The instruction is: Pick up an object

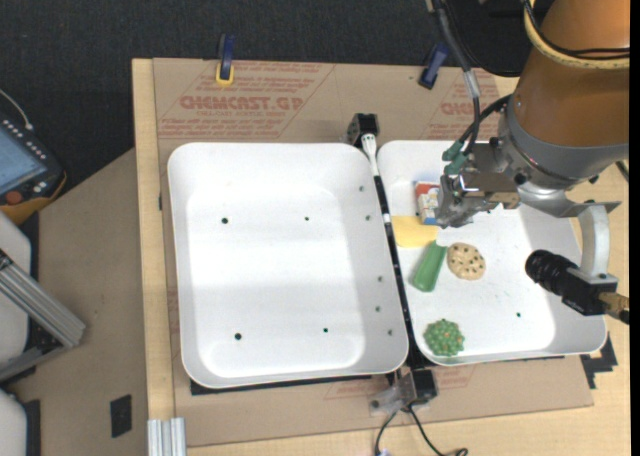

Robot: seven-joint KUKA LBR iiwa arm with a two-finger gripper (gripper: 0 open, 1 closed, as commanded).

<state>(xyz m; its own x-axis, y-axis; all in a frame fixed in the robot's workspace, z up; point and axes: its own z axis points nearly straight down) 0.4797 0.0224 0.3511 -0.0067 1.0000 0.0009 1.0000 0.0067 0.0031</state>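
In the right bin [560, 339], at its ten o'clock corner: gripper [455, 206] poised low over a red-and-white packet [426, 201], grip state impossible to tell. Clustered towards six o'clock, probably as loose pick targets: yellow block [410, 232], green cylinder [429, 267], cookie [465, 261], green ball [444, 336]. Beneath, cardboard-covered surface [160, 244], dark carpet [100, 14] around.

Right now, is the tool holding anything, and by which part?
Cannot be told. The tool is low in the right bin, over the yellow item and the red-and-white item, but no grip is visible.
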